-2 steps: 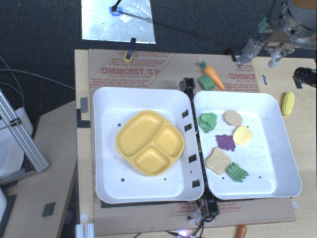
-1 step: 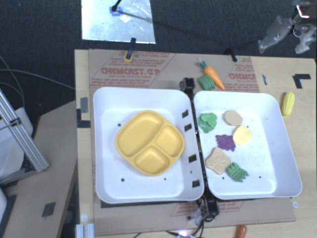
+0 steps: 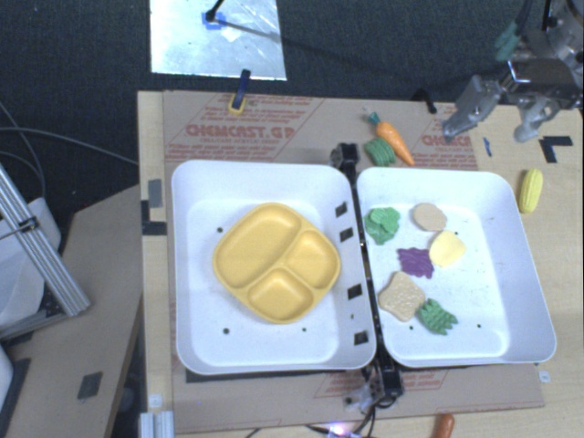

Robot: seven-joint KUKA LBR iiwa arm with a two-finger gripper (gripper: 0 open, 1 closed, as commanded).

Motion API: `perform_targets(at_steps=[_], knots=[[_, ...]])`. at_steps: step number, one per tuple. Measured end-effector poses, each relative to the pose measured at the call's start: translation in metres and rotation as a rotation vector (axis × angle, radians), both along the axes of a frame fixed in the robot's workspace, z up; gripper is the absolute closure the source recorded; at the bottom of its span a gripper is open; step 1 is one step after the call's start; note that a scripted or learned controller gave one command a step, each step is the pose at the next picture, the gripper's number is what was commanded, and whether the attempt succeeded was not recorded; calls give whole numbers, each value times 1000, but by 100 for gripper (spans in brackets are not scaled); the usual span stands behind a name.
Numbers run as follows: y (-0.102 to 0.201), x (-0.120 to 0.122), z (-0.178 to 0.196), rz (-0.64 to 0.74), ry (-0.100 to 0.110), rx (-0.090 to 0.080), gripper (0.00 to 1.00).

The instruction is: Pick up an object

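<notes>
The grey two-finger gripper [image 3: 497,117] hangs spread wide and holding nothing, beyond the far right bin [image 3: 520,245]. The small toy foods [image 3: 415,263] lie bunched together, so it might grab two.

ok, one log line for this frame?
claw: open, above bench behind right bin, holding nothing | right bin: six toy foods | left bin: yellow tray | carrot, corn outside bins

Grey metal gripper [image 3: 493,117], 2 silvery fingers [image 3: 465,112], dark cables
</notes>
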State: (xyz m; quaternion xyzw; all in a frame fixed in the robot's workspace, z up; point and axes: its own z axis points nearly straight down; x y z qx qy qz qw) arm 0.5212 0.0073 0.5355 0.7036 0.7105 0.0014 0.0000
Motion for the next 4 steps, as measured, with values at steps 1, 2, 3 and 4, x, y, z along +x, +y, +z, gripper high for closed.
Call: perform_targets(at_steps=[1,2,3,4], knots=[[84,-33,0,5,-1,1,0],[79,-31,11,-2,-4,0,100],[53,-35,-79,-11,9,-3,100],[-20,-34,-80,-15,-2,-3,100]])
